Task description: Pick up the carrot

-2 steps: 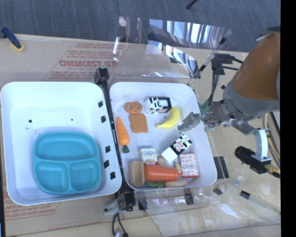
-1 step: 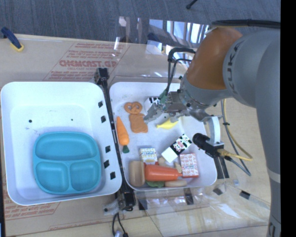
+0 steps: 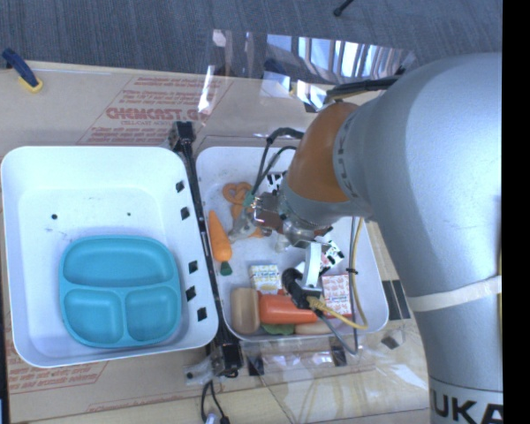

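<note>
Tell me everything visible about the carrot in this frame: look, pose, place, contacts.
The carrot is a small, slim orange piece with a green tip at its lower end, smooth like a plastic toy. It lies flat in the right bin, close to that bin's left wall, running roughly along it with the orange end pointing up the view. It lies apart from the other items. The gripper hovers just to its right; whether anything touches the carrot cannot be told.

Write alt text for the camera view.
A grey robot arm reaches into the right bin, its pincer beside an orange carrot near the bin's left wall. The left bin holds a teal divided plate.
</note>
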Controlling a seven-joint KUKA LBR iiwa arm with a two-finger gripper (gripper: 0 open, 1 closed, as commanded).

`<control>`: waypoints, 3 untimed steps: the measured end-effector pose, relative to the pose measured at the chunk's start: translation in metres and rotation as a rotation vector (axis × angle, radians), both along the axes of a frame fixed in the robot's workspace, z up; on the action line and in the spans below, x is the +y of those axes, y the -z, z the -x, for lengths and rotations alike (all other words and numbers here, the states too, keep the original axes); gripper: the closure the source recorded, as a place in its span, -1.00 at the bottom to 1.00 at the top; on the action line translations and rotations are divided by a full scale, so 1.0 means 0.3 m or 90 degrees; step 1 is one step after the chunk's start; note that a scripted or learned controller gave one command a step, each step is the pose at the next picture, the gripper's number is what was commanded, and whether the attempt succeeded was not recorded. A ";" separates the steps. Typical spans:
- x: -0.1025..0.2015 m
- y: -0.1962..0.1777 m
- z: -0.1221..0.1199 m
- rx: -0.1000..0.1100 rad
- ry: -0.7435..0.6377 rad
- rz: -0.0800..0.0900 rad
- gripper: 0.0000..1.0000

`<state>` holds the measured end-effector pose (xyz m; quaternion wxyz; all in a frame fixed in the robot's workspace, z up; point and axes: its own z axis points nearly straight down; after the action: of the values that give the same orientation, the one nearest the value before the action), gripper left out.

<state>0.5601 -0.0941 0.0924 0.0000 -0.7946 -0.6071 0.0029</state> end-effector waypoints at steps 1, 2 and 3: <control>0.006 -0.031 -0.001 0.002 -0.005 -0.001 1.00; 0.007 -0.031 0.000 0.002 -0.005 -0.001 -1.00; -0.022 0.003 -0.139 -0.001 0.136 -0.002 -1.00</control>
<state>0.6019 -0.1005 0.0914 0.0010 -0.8550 -0.5187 0.0015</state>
